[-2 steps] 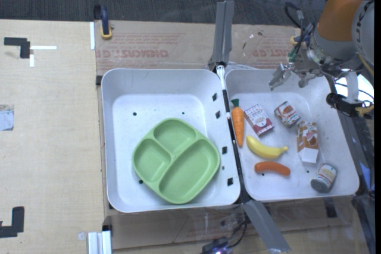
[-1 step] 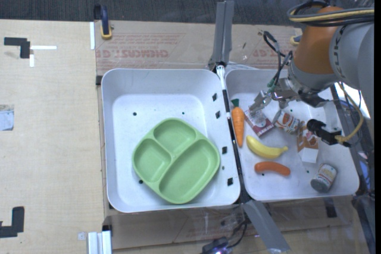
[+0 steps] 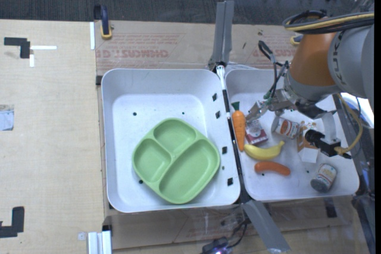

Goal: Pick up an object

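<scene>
My gripper hangs over the left part of the right bin, pointing down and to the left, under the arm's orange band. Just below its tip lies a small red packet. An orange carrot lies to the left of it, along the bin's left wall. A yellow banana lies under the packet, and an orange sausage-shaped toy in front of that. A labelled jar lies on its side to the right of the gripper. Nothing visibly hangs from the gripper.
The left bin holds a green divided plate. In the right bin, a small tin can sits at the front right and a white box near the jar. A grey post rises between the bins at the back.
</scene>
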{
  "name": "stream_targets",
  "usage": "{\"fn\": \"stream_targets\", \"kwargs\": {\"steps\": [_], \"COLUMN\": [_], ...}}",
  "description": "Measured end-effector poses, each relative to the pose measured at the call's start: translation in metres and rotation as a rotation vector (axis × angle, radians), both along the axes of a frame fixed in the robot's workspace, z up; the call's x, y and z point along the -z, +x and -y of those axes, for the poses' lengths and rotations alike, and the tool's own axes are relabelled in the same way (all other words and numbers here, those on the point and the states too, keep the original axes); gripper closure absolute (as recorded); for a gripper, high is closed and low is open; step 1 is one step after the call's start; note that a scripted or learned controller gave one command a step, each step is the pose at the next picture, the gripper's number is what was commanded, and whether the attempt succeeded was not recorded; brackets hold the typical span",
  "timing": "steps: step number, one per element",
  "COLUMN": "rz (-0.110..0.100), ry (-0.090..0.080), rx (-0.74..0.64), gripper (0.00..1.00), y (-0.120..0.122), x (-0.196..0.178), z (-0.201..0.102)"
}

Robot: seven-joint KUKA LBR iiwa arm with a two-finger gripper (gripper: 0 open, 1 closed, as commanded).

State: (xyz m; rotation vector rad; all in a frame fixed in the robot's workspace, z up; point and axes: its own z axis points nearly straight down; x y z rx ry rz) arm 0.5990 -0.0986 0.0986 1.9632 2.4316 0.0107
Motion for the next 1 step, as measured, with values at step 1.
{"fn": "stream_targets", "kwargs": {"steps": [1], "rz": [0.000], "ry": [0.000], "rx": [-0.064], "gripper": [0.00], "y": [-0.0317], "x": [0.0002], "z": [0.0024]}}
